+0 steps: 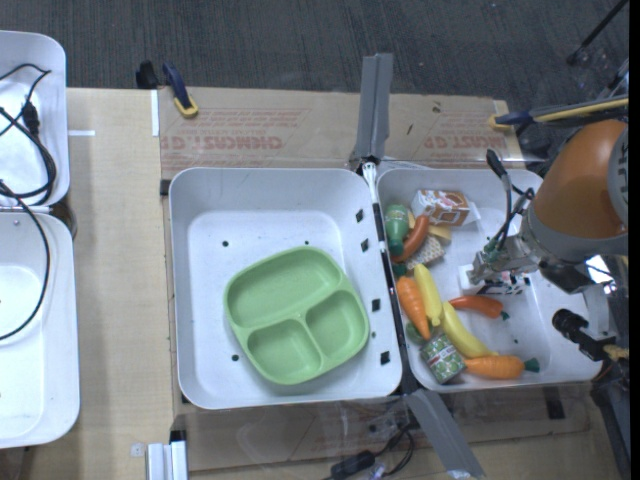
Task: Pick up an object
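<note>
The right bin [520, 183] holds a heap of toy food. A small carton [443, 206] lies at its back. Near the left wall sit a green vegetable [397, 223], a red pepper [416, 236], an orange carrot [412, 304] and a yellow banana [452, 322]. A green can [442, 358] and another carrot [494, 367] lie at the front. My gripper [497, 275] hangs low in the middle of this bin, just above a small red-orange piece [478, 305]. The arm's orange band [592, 178] rises to the right.
The left bin [195, 268] holds a green divided plate [295, 315]. A grey divider post [375, 108] stands between the bins at the back. A blue and yellow clamp [178, 90] lies on the cardboard behind. White basins with a black cable [25, 158] sit at far left.
</note>
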`<state>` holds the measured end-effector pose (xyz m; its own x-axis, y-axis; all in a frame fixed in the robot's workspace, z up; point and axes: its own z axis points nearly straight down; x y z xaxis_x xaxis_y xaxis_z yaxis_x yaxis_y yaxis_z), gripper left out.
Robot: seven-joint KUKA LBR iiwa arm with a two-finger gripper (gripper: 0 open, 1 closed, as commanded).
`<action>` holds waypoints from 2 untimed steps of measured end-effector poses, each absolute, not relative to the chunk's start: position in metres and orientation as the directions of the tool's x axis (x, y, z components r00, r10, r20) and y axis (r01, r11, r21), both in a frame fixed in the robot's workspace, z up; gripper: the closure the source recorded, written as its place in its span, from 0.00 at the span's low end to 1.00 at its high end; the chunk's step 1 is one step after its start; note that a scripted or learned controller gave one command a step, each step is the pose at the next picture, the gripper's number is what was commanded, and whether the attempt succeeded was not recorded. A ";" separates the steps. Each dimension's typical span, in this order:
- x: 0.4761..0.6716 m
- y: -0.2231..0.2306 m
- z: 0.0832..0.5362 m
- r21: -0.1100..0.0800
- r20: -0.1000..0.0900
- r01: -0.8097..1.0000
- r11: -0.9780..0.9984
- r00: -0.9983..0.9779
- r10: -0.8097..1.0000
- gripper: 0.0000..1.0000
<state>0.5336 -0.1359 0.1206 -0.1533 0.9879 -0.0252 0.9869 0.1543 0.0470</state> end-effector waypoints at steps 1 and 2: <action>0.533 -0.135 0.120 0.044 -0.024 0.987 0.156 -0.155 0.988 0.00; 0.515 -0.116 0.106 0.034 -0.017 0.976 0.217 -0.216 0.976 0.00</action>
<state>0.5147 -0.1158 0.1064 -0.2161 0.9762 -0.0166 0.9757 0.2166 0.0345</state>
